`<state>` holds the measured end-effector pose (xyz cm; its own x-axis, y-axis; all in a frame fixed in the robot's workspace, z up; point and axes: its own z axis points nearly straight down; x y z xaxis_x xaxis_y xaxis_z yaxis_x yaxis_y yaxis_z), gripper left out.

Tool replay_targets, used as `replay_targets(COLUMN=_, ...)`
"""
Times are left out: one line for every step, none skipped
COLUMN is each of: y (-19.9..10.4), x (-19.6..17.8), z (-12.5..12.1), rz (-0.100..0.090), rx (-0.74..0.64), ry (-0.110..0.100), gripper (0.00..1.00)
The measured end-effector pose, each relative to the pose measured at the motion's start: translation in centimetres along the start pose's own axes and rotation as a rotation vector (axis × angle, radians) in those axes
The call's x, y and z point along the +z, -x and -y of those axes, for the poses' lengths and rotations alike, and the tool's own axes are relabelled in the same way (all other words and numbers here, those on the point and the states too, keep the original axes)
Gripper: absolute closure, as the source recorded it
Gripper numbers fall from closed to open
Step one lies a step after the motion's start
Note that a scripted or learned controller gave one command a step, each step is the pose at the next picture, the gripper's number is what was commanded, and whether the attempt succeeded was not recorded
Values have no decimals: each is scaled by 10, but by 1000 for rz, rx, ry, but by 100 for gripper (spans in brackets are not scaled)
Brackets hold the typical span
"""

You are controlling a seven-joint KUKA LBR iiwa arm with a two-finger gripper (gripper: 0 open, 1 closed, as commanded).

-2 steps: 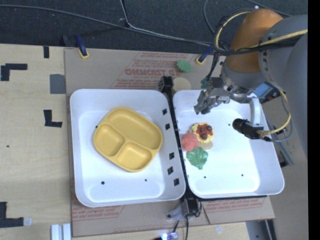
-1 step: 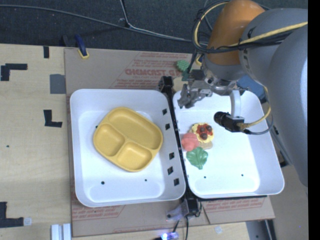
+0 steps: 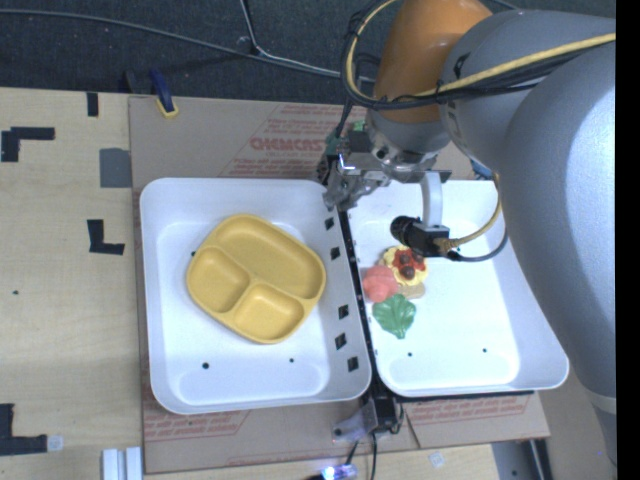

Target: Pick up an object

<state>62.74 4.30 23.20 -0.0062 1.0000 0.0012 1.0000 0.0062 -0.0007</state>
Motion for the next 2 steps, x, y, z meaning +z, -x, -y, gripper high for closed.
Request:
replay_targets(y=-49, x=-1, z=-12, rz=0, rx=1, ry=0, gripper=100)
replay_targets(y=-47, x=-1, z=-12, rz=2, rx=3, ry=-1, gripper=0)
